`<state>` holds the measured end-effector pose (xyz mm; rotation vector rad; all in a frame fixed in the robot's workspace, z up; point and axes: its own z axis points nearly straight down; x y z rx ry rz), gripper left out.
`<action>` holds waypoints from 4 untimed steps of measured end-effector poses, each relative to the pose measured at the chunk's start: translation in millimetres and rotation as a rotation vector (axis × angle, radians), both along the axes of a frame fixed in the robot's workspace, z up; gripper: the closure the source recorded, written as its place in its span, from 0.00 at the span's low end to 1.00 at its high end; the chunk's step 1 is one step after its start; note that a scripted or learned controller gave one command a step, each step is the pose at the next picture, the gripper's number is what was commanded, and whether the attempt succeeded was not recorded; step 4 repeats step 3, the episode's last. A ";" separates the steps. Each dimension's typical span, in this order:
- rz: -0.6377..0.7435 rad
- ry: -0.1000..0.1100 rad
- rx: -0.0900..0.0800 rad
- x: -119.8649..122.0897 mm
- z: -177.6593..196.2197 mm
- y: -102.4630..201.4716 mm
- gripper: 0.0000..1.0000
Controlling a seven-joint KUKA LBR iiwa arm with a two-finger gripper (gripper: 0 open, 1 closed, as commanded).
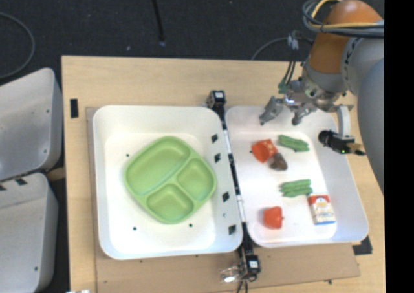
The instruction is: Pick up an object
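My gripper [285,114] hangs over the far edge of the right bin [343,175], its two grey fingers spread apart with nothing between them. Below it in that bin lie a red piece [262,150] with a small brown lump [279,162] against it, and a green bean pod [293,143] to their right. Nearer the front are a second green pod [296,187], a red pepper-like piece [273,217] and a small red-and-white carton [321,209].
The left bin [113,220] holds a green three-compartment plate [170,179]. A divider with black clips [228,169] runs between the bins. A black fitting [336,140] sits at the right bin's right rim. White chairs stand off the bench's left.
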<state>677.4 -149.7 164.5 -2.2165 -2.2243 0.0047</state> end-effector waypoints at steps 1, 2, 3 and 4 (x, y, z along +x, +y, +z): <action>0.001 -0.001 0.000 0.9 -57.2 7.6 0.00; 0.001 -0.004 -0.001 1.3 -62.9 6.2 0.00; 0.003 -0.006 -0.003 2.1 -51.1 5.4 1.00; 0.003 -0.006 -0.003 2.1 -51.1 5.4 1.00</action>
